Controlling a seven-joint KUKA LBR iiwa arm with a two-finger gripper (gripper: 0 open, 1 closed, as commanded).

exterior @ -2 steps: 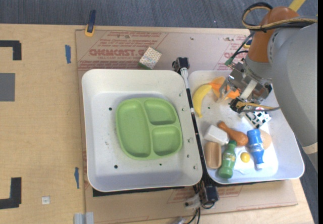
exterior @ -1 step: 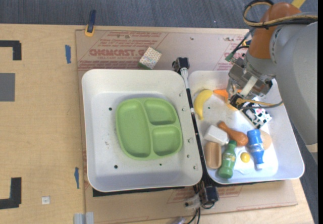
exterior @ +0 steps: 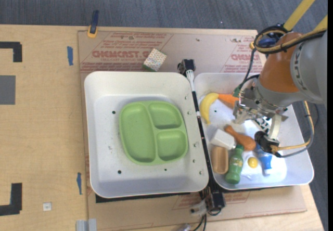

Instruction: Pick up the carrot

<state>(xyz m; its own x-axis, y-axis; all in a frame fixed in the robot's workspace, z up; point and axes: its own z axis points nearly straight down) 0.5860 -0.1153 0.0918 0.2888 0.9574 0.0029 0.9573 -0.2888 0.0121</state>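
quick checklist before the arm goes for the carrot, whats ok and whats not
1. Carrot located: ok. An orange carrot lies in the right bin, beside the banana.
2. Carrot free to reach: cannot tell. Its right end runs under the arm's wrist.
3. Pincer placement: ok. It hangs over the right bin, just right of the carrot.
4. Pincer holding anything: cannot tell. The wrist hides that.
5. Clutter near the grasp: not ok. A second orange piece, a white block and a green bottle crowd the bin below the pincer.
6. Left bin: ok. It holds the green tray, away from the work.
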